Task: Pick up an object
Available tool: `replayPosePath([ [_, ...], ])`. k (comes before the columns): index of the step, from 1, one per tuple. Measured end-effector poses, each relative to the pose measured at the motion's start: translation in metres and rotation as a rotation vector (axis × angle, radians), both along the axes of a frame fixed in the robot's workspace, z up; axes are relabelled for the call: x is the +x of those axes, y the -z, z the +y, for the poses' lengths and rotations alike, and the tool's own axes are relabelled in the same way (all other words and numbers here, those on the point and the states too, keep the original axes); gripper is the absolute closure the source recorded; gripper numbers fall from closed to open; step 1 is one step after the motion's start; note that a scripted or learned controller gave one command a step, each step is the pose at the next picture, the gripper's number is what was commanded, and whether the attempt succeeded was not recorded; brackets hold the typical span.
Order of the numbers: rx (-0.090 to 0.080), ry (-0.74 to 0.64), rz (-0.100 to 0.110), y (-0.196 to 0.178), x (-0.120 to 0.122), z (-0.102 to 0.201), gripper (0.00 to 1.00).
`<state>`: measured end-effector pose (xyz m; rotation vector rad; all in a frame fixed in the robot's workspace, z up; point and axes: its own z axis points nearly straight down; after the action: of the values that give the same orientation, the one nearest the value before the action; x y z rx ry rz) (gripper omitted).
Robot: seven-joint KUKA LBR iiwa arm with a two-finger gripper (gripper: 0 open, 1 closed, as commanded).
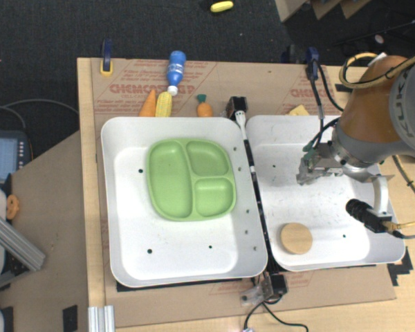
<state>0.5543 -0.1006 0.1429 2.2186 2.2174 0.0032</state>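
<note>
The grey arm with its orange band reaches in over the right shallow white bin [332, 206], and its pincer [310, 173] hangs over the upper middle of that bin's floor. From this angle I cannot tell how the pincer stands, and nothing shows in its grip. A flat round tan wooden disc [297, 238] lies on the same bin's floor, toward its near edge and well apart from the pincer. A green plastic plate with three compartments [191, 179] sits in the middle of the left white bin [124, 206], just beside the right bin. On the worktop [214, 75] beyond the left bin lie a blue-and-white toy bottle [176, 68], a yellow corn cob [164, 103] and a small orange carrot [204, 107].
</note>
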Motion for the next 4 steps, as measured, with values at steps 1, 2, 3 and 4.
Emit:
replayPosePath([
  [1,0.000,0.001,0.001,0.001,0.000,0.000,0.00],
  [2,-0.001,0.001,-0.002,-0.010,0.000,0.000,1.00],
  [3,-0.001,0.001,-0.001,-0.009,0.000,0.000,0.00],
  [4,0.000,-0.003,0.000,0.008,0.061,0.002,0.00],
])
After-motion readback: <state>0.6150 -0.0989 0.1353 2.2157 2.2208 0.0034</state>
